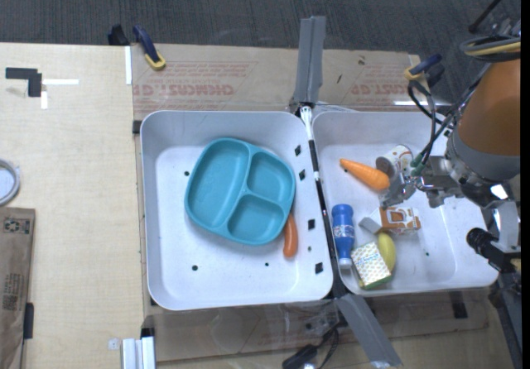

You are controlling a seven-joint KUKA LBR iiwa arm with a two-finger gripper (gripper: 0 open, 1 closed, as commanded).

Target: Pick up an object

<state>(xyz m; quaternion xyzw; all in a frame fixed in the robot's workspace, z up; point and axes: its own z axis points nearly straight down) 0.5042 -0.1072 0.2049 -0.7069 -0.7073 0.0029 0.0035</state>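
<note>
I am watching the gripper (407, 185) hanging low in the right bin (439, 272), right of frame centre, beside the carrot (365, 174) and just above a small orange carton (400, 219). Its grasp I cannot tell; nothing is looking lifted yet.

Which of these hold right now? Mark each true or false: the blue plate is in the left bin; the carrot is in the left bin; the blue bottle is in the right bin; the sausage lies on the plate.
1. The blue plate is in the left bin. True.
2. The carrot is in the left bin. False: it lies in the right bin.
3. The blue bottle is in the right bin. True.
4. The sausage lies on the plate. False: it lies on the bin floor, at the plate's edge.
</note>
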